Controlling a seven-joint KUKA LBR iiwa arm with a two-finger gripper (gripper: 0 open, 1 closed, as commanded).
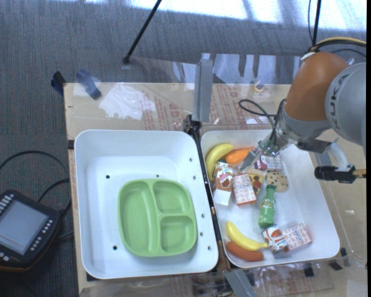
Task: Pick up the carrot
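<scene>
The counter (154, 107), a pale board with faint red print, is carrying two shallow white bins side by side. The left bin (96, 150) is sitting just beside the right bin (324, 218), their inner rims touching. Behind the left bin, a crumpled sheet of clear plastic (127, 104) is lying on the board, and a small blue object (88, 83) is resting near the counter's far left corner.

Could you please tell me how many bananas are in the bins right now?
2. One banana lies at the far left of the right bin, beside the carrot. The other banana lies near its front edge. More could be hidden under other items.
</scene>
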